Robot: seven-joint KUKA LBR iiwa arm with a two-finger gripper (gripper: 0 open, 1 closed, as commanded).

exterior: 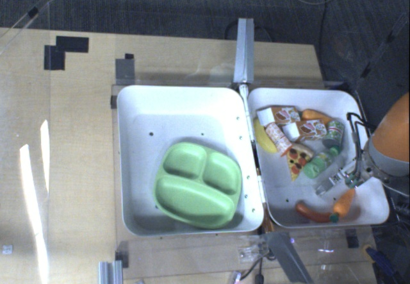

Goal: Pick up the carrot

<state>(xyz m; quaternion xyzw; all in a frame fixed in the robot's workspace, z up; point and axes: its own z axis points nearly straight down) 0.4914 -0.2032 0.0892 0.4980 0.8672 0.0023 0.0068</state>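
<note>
In the right bin (378,212), the gripper (334,184) is hovering just beside the carrot (344,202), which is lying near the front wall; its opening cannot be told. A red sausage (312,212) is lying close, risking a mistaken grab.

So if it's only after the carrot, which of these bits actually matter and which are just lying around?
Matter for the job:
carrot
gripper
right bin, where the carrot lies

Just lying about:
green divided plate in the left bin
banana
pizza slice
green bottle
sausage
</note>
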